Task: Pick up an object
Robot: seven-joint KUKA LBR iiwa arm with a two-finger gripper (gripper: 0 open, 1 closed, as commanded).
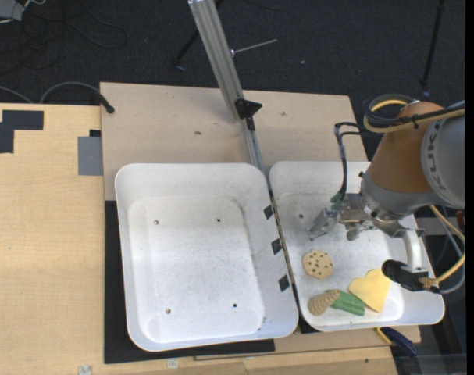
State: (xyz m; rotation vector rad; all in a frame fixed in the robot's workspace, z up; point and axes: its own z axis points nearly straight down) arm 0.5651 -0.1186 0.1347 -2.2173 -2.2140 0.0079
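Note:
My gripper hangs over the middle of the right bin, fingers spread and open with nothing between them. Just below it on the bin floor lies a round chocolate-chip cookie. Toward the bin's front edge sit a tan ridged piece, a green piece touching it, and a yellow wedge to the right. The gripper touches none of them.
The left bin lies beside the right one, joined by black clips along the shared wall. A slanted aluminium bar rises behind the bins. The grey and orange arm covers the right bin's right side, with cables around it.

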